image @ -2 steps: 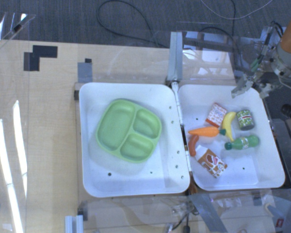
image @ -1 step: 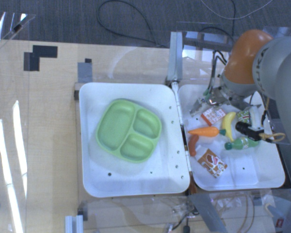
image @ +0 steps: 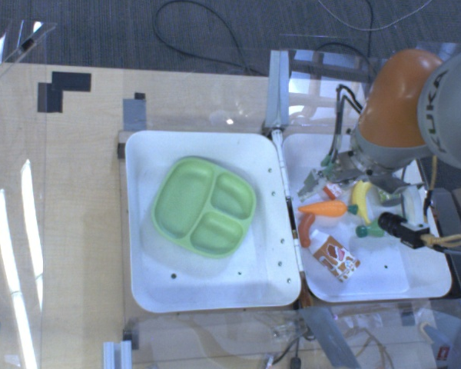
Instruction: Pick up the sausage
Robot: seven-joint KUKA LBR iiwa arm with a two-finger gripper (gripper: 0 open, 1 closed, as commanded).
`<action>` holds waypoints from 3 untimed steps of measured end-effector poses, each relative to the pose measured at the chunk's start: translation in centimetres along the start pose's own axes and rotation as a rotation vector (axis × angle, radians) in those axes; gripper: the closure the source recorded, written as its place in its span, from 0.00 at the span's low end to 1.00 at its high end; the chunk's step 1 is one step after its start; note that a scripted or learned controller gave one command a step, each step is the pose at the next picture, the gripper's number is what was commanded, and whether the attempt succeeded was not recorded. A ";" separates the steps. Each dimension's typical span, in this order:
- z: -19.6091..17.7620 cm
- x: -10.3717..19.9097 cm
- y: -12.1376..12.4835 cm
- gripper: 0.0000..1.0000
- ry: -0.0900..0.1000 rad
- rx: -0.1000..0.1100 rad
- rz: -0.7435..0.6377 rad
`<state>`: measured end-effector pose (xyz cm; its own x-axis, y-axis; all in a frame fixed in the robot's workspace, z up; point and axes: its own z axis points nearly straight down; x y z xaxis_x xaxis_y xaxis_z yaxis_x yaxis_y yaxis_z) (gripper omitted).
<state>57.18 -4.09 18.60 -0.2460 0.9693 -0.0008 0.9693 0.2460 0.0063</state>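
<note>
Fingers [image: 320, 177] look slightly apart and carrying nothing, hanging above the right white bin [image: 384, 279]; small reddish sausage [image: 306, 228] lies lower-left by the bin wall. Shift there, descend straddling it.

The scene is bright and evenly lit from above. White glare streaks lie on the counter [image: 15, 206] at left. Shadows are soft, and small details look slightly blurred.

Carrot [image: 323, 208], banana [image: 360, 199] and packet [image: 336, 257] crowd the sausage [image: 306, 229] beside the bin wall [image: 290, 206]
</note>
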 end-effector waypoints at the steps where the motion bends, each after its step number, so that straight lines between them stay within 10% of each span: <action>1: 0.1 1.6 -3.3 0.00 0.001 0.003 0.041; 2: 9.7 -5.0 -6.3 0.00 -0.003 -0.005 0.131; 3: 8.5 -5.0 -5.9 1.00 -0.004 -0.014 0.129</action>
<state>52.71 -10.37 10.05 -0.1196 0.9928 -0.0032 0.9926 0.1197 0.0205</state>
